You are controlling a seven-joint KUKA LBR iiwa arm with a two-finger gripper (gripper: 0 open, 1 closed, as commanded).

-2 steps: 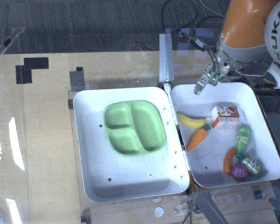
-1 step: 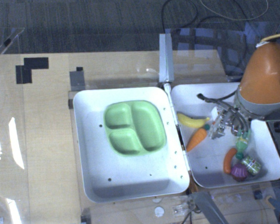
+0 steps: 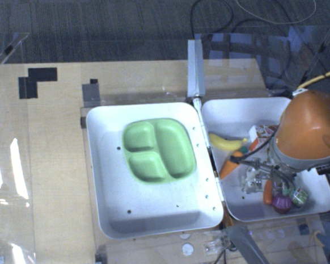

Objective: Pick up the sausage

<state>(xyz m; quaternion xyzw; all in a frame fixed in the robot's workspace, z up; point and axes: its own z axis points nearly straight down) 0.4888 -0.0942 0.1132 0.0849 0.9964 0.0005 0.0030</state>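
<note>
Orange-banded, the arm (image 3: 309,125) lowers our pincer (image 3: 259,178) into the right bin's (image 3: 239,208) clutter, where we judge the reddish sausage (image 3: 267,193) lies at five o'clock, its grip state untellable.

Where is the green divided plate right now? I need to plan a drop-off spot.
The green divided plate lies in the left bin, near its middle, across the divider from the banana.

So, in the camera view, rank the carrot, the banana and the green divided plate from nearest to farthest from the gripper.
Taking the gripper as the metal fingers low in the right bin:
1. Carrot, just to the gripper's left in the picture, in the same bin.
2. Banana, farther up-left, near the bin's left wall.
3. Green divided plate, across in the left bin.
</note>
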